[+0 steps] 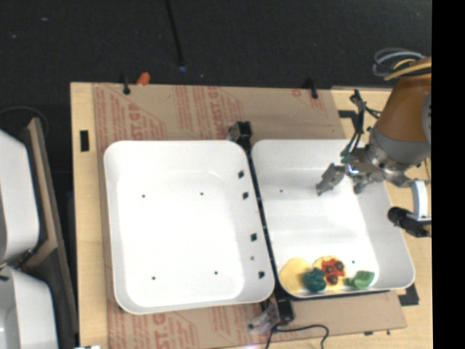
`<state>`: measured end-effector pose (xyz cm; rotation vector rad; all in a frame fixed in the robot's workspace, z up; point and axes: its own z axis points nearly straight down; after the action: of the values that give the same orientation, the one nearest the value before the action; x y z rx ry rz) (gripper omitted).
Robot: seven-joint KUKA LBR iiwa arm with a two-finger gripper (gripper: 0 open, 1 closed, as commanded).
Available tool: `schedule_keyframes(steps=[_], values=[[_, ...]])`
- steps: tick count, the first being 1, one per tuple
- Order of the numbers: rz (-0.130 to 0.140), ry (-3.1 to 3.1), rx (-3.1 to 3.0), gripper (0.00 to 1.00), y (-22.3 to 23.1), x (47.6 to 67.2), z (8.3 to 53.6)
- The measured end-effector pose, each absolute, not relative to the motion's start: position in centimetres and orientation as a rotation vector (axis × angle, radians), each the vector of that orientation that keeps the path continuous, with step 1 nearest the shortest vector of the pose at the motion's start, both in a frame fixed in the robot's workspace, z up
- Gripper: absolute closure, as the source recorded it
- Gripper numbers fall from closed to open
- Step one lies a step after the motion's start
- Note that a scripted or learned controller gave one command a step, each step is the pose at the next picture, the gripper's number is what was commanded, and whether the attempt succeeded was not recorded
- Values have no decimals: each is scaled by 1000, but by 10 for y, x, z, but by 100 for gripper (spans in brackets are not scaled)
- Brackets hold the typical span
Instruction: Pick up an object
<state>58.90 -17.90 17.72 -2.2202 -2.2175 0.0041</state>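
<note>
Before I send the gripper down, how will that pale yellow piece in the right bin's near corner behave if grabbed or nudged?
The pale yellow piece looks flat and rounded, so it probably slides instead of rolling. It lies against the right bin wall, beside the teal piece, so fingers may struggle to get around it.

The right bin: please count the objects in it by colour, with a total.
In the right bin:
Yellow object: 1
Teal object: 1
Red object: 1
Green object: 1
Total: 4
</note>
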Motion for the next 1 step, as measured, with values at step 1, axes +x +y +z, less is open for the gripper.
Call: schedule_keyframes(steps=[1], values=[[4, -2218, -2220, 0, -184, 590, 116]])
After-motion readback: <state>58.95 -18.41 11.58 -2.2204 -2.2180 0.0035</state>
